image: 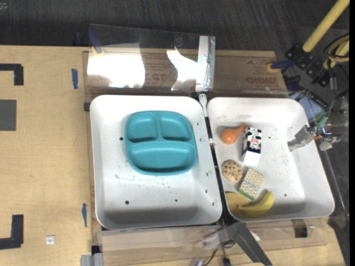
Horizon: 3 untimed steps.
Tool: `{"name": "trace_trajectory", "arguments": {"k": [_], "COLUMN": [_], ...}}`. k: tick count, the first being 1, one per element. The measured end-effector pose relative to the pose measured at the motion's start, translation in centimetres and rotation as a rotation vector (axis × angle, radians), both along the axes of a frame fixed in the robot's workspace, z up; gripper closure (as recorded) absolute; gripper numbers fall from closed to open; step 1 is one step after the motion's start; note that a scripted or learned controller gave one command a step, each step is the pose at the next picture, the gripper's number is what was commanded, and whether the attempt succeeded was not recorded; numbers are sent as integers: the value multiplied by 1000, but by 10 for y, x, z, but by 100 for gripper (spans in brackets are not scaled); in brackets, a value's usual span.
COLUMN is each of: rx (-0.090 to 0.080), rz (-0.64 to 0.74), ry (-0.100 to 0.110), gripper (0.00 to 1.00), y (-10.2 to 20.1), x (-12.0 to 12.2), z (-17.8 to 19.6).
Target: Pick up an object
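Observation:
The right bin (288, 190) holds several small items. An orange pear-shaped toy (232, 134) lies near its left wall. Beside it is a black and white carton (252, 146). Below them are a round cookie (232, 170), a square cracker (251, 182) and a yellow banana (256, 204) at the front. My gripper (302, 139) is low over the right bin's right side, about a hand's width right of the carton and apart from every item.
The left bin (111, 193) holds a teal divided plate (161, 142). A clear plastic sheet and cardboard (150, 65) stand behind the bins. Cables and a yellow pole (327, 21) crowd the far right. The bench (39, 148) extends to the left.

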State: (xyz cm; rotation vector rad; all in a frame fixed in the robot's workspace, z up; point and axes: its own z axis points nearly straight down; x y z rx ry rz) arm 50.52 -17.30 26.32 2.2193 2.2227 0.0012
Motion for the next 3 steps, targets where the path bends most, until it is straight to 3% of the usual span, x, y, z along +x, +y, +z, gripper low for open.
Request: {"name": "trace_trajectory", "arguments": {"k": [1, 2, 3], "rx": [2, 1, 0], "rz": [-79, -131, -120], "ry": [6, 2, -4], "gripper": [0, 0, 0], "y": [21, 65, 77], "x": [-6, 48, 52], "z": [-101, -138, -176]}}
